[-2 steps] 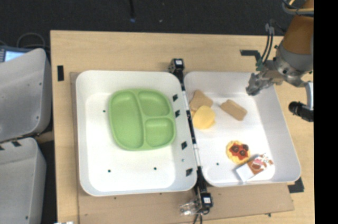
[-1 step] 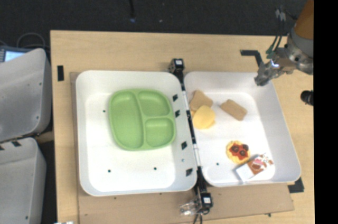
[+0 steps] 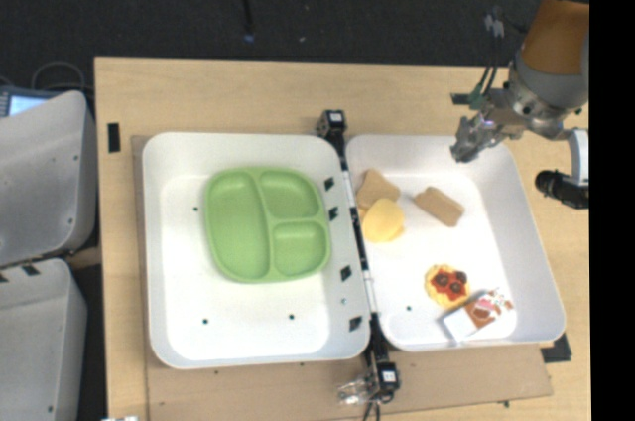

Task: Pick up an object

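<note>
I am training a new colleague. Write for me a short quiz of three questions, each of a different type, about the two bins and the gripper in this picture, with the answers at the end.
1. True or false: the green divided plate lies in the left bin.
2. Multiple choice: the gripper is seen over which part of the right bin?
A. its far edge
B. its near edge
C. its centre
3. Fill the gap: the yellow round item lies next to the ____ between the two bins.

Key
1. True.
2. A.
3. Divider; it touches a tan piece there.
</note>
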Controlling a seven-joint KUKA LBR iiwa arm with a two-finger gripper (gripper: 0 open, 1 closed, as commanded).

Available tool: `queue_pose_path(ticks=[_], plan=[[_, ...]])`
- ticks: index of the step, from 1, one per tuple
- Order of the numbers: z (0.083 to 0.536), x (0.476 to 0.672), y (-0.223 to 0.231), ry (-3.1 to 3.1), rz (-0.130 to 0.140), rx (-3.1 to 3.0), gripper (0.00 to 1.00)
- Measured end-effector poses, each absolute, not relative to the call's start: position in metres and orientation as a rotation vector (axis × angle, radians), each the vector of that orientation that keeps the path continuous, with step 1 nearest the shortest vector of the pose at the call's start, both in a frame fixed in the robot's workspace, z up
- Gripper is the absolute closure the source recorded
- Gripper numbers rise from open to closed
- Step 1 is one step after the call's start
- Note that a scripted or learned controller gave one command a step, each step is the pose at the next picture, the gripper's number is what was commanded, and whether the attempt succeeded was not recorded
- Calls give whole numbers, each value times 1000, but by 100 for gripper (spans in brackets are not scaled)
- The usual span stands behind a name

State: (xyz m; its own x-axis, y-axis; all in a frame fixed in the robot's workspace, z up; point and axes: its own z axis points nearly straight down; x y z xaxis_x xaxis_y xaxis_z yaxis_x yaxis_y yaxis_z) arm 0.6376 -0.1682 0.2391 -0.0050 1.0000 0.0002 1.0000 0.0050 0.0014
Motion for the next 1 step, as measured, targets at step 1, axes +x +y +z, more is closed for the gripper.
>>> queue_pose_path(ticks=[1], plan=[[231,643,-118,2226,1,2215,100]])
